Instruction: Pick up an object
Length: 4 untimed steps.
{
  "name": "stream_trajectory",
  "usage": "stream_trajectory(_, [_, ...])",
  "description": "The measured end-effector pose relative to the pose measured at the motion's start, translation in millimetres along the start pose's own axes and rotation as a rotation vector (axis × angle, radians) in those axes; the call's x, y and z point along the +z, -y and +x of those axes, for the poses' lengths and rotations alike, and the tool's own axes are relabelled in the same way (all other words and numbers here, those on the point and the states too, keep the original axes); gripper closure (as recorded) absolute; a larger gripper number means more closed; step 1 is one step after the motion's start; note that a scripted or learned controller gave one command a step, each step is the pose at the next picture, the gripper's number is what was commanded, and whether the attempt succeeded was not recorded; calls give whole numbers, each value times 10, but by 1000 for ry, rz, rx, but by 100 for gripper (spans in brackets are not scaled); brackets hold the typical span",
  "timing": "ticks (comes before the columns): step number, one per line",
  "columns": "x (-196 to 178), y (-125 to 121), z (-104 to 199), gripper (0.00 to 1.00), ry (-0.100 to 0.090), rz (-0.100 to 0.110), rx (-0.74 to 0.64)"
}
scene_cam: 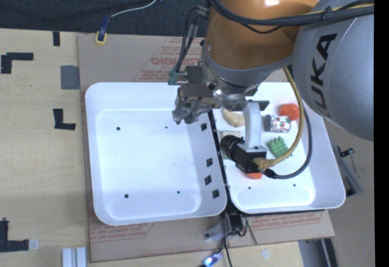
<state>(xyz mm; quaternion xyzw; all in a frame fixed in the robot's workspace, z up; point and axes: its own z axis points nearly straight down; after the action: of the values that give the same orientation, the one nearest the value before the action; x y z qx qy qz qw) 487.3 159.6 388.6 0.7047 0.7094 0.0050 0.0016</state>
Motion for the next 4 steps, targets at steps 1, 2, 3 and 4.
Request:
stream_trajectory(1, [-241,-438,238,100,5,6,3])
stream_trajectory(2, [1169,-521,-5,100,12,26,9])
stream_trajectory(3, [-44,-366,-169,100,2,0,6])
stream_trajectory(4, [-934,44,-1134,100,5,-1,15])
